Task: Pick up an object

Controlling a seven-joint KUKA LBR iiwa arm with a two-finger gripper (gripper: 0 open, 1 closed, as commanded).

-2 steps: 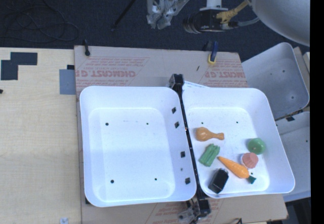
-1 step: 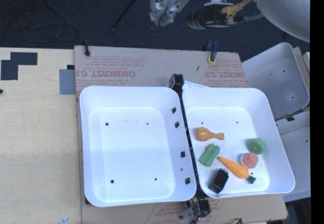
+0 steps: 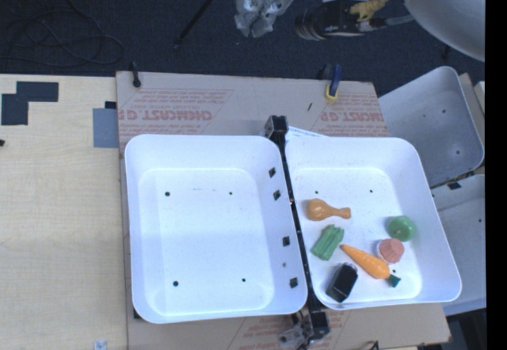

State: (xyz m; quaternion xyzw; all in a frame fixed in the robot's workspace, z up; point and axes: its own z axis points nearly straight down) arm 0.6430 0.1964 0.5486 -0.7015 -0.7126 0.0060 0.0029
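Note:
The right bin (image 3: 424,174) holds several small objects. An orange gourd-shaped piece (image 3: 326,211) lies near its middle, with a green ridged piece (image 3: 327,242) just below it. An orange carrot (image 3: 366,260) lies slantwise toward the front. To its right are a pink-red round piece (image 3: 390,250) and a green round piece (image 3: 401,227). A black block (image 3: 342,282) sits at the front edge. My gripper (image 3: 255,17) hangs high beyond the bins' far side, over the dark floor and far from all the objects, with nothing visibly held.
The left bin (image 3: 135,182) stands beside the right one, with a black clip strip (image 3: 285,206) along their shared wall. Both rest on a cardboard sheet (image 3: 198,107) on the wooden bench. A grey metal plate (image 3: 444,119) lies to the right.

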